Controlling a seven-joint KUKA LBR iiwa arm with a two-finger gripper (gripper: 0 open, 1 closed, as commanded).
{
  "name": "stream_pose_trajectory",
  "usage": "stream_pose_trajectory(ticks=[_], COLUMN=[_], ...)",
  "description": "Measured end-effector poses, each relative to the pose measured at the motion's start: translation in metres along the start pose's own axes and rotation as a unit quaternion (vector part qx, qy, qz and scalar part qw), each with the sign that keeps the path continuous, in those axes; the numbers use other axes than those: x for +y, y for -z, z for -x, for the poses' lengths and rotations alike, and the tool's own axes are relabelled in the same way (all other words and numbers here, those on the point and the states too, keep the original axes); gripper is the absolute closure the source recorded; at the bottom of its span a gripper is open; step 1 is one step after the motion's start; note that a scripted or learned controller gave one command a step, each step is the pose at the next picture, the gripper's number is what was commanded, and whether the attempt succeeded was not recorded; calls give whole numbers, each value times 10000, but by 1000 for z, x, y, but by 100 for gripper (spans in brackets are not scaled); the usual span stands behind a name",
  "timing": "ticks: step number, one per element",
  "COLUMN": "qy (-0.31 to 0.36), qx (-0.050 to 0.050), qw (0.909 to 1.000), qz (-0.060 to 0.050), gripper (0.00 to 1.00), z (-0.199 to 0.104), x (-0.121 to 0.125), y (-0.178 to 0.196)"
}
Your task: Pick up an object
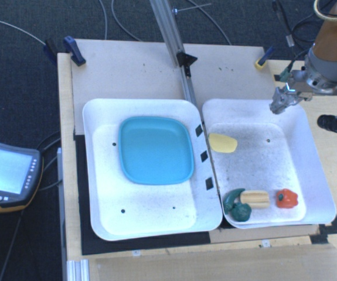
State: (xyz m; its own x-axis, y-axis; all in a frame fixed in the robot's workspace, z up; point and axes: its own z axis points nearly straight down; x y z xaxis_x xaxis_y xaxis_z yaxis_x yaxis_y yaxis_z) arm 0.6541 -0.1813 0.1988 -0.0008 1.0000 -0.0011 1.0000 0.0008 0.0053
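Note:
The right bin [309,157] holds a yellow piece [223,143] near its left wall. Along its front edge lie a dark green vegetable [237,205], a tan block [255,199] and a red tomato-like item [286,198]. My gripper [279,103] hangs over the bin's back right corner, well above and away from these objects. Nothing shows between its fingers.
The left bin [98,157] carries a blue square plate [156,150]. A metal rail [171,28] runs diagonally from the back down to the gap between the bins. Blue and yellow clamps sit at the board's back corners. A teach pendant [7,174] lies at far left.

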Motion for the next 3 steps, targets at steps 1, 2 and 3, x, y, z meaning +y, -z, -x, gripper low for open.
stream_pose_trajectory(ticks=[1, 2, 3], qy=[-3, 12, 18], qx=[3, 8, 11], qw=[10000, 10000, 10000], qz=[-18, -24, -18], gripper=[100, 100, 100], z=[0, -45, -94], x=[0, -3, -8], y=[13, 12, 23])
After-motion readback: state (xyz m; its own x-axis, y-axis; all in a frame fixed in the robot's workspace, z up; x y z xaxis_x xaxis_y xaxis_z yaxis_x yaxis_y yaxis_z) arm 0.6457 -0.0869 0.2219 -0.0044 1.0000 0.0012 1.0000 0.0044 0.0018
